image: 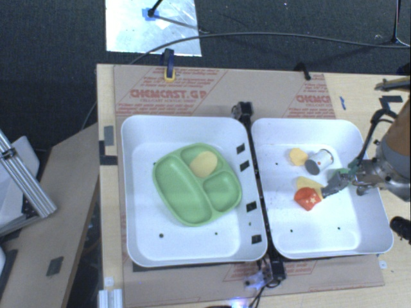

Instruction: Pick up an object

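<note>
In the right-hand white bin (pixel 369 236), right of the frame's centre, the small red rounded plastic object (pixel 307 199) lies just left of the grey two-finger hand (pixel 333 185), almost touching, though whether the hand is released or clenched I cannot tell.

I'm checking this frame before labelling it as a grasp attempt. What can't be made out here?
- Gripper, camera view: too small and blurred to tell its state or any contact with the red object.
- Yellow piece: partly covered by the red object, shape unclear.
- Grey-and-white cylinder: too small to identify.
- Arm: cut off by the right edge.
- Yellow item on the green plate: blurred, identity unclear.
</note>
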`<control>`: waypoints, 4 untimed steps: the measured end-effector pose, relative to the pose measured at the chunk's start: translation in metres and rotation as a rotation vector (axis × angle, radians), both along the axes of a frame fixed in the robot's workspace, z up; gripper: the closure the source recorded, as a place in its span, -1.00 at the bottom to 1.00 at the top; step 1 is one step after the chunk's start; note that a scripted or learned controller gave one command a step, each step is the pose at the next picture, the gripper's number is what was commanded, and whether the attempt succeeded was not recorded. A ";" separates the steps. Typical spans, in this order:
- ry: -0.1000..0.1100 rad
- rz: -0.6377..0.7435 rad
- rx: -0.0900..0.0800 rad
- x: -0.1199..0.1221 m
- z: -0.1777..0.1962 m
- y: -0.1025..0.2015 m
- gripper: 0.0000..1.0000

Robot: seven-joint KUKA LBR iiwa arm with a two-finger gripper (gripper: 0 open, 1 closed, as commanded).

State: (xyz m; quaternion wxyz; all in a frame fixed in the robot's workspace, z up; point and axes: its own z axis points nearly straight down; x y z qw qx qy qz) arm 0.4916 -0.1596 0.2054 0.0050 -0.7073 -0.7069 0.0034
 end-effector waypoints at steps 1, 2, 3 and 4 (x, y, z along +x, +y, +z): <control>-0.013 0.004 -0.003 0.003 0.006 0.001 -1.00; -0.010 0.001 -0.002 0.003 -0.046 -0.010 -1.00; -0.010 0.002 -0.001 -0.002 -0.089 -0.006 -1.00; -0.012 0.002 -0.002 -0.001 -0.122 -0.005 -1.00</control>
